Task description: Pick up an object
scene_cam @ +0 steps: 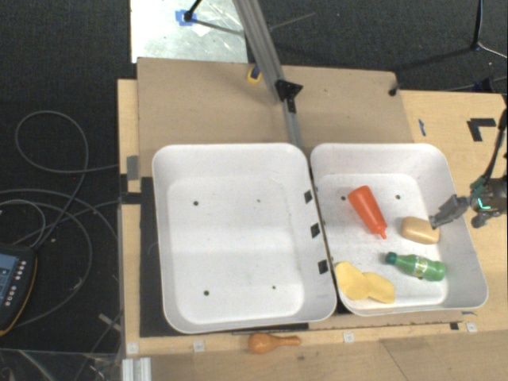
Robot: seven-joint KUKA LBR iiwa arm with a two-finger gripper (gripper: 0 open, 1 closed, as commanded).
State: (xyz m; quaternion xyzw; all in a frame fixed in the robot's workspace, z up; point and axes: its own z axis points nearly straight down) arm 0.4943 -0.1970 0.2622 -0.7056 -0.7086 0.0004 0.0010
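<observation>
The right bin [459, 182] holds an orange carrot-shaped piece [368, 209], a tan bun-like piece [419, 230], a green bottle [417, 266] lying on its side and a yellow piece [363, 283] at the front. My gripper [464, 215] hangs over the bin's right rim, just right of the tan piece. One dark finger [448, 210] points toward the tan piece and the other sits further right. The gripper is open, with nothing between its fingers.
The left bin [163, 236] stands beside the right one, joined by dark clips [314, 230]. A grey pole [266, 50] slants in from the top. A tan pear-shaped object [273, 341] lies on the bench's front edge. Cables lie on the floor at left.
</observation>
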